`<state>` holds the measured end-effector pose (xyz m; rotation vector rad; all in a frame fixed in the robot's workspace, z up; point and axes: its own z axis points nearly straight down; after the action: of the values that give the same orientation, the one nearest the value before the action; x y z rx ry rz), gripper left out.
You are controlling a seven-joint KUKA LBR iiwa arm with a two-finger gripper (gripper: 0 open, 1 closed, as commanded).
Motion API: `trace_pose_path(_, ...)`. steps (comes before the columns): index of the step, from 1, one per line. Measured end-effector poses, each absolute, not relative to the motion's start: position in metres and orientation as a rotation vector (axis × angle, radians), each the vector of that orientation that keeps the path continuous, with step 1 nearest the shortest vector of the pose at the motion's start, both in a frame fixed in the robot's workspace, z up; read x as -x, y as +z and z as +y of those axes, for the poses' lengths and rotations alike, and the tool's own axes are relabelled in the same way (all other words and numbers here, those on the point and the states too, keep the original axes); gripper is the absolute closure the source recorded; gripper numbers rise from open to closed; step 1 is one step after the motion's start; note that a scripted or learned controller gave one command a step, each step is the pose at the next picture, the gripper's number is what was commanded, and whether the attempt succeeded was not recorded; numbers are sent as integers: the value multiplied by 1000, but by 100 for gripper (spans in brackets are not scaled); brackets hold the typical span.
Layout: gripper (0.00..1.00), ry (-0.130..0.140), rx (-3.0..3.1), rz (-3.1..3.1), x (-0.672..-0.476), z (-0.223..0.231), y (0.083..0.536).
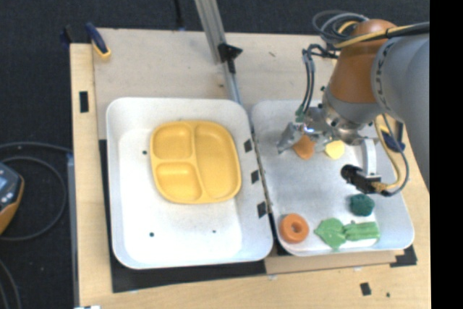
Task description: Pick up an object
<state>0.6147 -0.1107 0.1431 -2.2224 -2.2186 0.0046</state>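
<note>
- One small orange piece (304, 149) lies in the right bin (304, 192), in the far half, close to the middle.
- The pincer (297, 140) is right over it, at its left upper edge. The piece seems to touch it, but from this slant I cannot tell whether it is held.
- Whether the pincer stands wide or narrow cannot be told either.
- A small yellow piece (335, 150) sits just to the right of the orange one, slightly apart from it.
- A dark green lump (362, 205) lies nearer the front, toward the bin's right side.
- A light green thing (346, 232) lies along the front rim, just below the dark lump.
- An orange ring (294, 228) lies flat in the front left corner, just beside the light green thing.
- The grey arm (401, 90), with its orange band, reaches in from the right above the bin's far right corner.
- The left bin (130, 228) holds a yellow plate (195, 161) with three compartments, lying flat near its middle.
- Both bins rest side by side on the pale bench (145, 61).
</note>
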Motion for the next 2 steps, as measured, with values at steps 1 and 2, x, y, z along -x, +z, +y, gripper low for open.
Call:
trace_pose_path(1,100,-2,2230,-2219,-616,-112,158)
trace_pose_path(2,100,-5,2222,-2229,-623,-109,220)
